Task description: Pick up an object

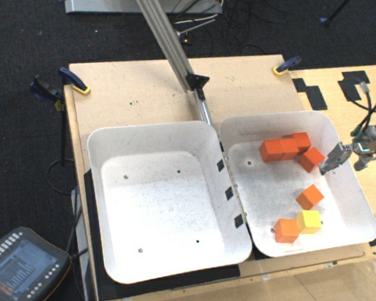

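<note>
Two shallow white bins sit side by side on the bench (247,74), a pale wood board w/ dark floor around it. Left bin (102,148) shows just a speckled white floor. Right bin (354,226) holds all the blocks.

Blocks in right bin: a long orange block (285,146) near the back wall; an orange cube (310,158) just beside its right end, turned at an angle, looks touching or nearly so. Further front, a separate orange cube (309,196) sits alone, tilted. At the front a yellow cube (309,221) and another orange cube (286,230) sit right against each other, yellow to the right.

Tool (335,158) comes in from the right edge, over the right bin's right side, tip pointing left toward the angled orange cube near the back. Tip is close to that cube, but can't tell if it touches. Nothing visible between the fingers; too small and dark to tell if released or clenched. Wrist hardware and cables behind it at the frame's right edge.

Other stuff: a metal strut (167,36) runs diagonally from top centre down to the gap between bins. Blue/yellow clamps (74,80) at the board's back corners. A teach pendant (21,272) lies on the floor at lower left. Black tape marks (311,91) on the board at right.
</note>
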Controlling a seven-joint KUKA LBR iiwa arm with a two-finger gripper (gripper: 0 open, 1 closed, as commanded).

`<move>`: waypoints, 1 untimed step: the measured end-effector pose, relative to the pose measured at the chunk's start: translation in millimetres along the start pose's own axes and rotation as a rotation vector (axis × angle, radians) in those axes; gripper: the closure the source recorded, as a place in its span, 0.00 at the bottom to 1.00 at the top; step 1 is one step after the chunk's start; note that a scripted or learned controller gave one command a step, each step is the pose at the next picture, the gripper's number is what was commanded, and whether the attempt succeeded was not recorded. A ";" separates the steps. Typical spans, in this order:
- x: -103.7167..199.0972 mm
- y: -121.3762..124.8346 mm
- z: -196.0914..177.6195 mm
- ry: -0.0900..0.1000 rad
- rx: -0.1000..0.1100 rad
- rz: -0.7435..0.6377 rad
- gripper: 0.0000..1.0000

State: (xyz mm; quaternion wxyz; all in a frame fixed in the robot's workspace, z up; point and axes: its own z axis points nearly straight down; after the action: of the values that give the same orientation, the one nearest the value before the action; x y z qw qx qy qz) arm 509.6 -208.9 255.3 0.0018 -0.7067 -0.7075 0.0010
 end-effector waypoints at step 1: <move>0.0 0.7 -2.1 -0.002 -0.004 0.000 0.00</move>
State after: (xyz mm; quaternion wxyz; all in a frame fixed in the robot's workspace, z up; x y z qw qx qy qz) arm 510.4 -208.8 257.3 -0.0002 -0.7069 -0.7073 0.0002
